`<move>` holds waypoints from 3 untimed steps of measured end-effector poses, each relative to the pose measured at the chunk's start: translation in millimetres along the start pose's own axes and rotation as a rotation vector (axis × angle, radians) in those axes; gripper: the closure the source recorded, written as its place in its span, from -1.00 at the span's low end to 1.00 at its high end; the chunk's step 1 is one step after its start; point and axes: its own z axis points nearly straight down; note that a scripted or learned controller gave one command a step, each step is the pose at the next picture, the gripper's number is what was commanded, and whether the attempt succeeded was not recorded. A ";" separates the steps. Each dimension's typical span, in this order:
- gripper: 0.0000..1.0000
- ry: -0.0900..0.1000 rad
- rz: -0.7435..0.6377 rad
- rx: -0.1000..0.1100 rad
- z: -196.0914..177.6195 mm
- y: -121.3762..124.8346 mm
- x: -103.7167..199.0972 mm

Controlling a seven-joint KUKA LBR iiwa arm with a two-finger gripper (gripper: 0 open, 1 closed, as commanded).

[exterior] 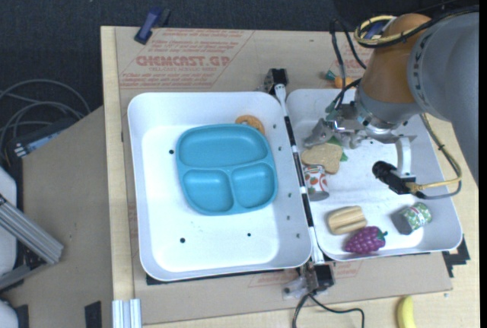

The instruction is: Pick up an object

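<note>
The right bin [445, 239] holds a tan slice of toast [323, 158], a small red-and-white can [316, 180], a tan bread roll [346, 218], a bunch of purple grapes [364, 240] and a grey-green can [413, 217]. My gripper [326, 132] hangs low over the bin's far left part, just above the toast's far edge. The arm, with its orange band [397, 60], hides the bin's far right side. I see nothing held by the gripper.
The left bin [152, 227] bears a blue divided plate [226, 167] and a small brown ring-shaped snack [249, 122] at its far right. A black part on a yellow cable [391, 176] hangs over the right bin. A blue clip [151, 23] lies at the bench's far left.
</note>
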 end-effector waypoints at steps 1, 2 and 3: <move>-1.00 -0.001 0.001 -0.002 -0.3 -2.0 2.2; -1.00 0.000 0.001 0.000 -0.2 -5.2 -3.0; -1.00 -0.002 0.002 -0.001 0.5 -27.8 0.9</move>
